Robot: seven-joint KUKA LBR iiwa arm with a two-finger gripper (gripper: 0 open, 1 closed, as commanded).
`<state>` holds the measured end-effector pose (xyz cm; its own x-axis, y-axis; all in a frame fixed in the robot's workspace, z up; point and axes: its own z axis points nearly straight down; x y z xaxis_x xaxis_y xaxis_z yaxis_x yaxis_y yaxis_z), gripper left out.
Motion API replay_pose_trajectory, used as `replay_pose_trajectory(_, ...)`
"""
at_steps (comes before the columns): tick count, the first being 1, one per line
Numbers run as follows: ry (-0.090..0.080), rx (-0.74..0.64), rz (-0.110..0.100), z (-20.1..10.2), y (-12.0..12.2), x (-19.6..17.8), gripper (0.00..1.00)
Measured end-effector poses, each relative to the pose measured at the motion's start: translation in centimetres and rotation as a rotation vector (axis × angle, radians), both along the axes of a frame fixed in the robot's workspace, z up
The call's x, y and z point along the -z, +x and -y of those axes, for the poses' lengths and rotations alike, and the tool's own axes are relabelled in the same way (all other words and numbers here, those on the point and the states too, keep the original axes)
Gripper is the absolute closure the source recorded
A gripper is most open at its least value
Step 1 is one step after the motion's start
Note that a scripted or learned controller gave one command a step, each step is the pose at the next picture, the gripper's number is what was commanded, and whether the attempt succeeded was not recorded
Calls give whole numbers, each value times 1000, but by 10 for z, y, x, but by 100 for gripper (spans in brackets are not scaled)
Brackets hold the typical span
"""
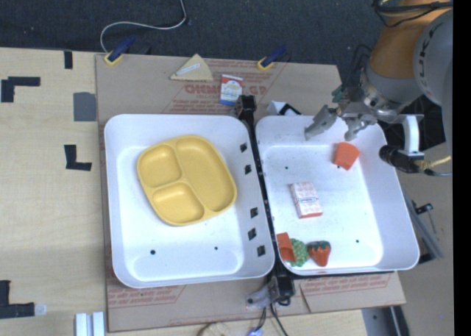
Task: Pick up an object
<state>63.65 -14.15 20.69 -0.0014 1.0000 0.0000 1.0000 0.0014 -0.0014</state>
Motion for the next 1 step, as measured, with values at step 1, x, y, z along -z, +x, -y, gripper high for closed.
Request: replay_pose_trajectory(1, -1, 2, -3, 70, -8, 71, 0)
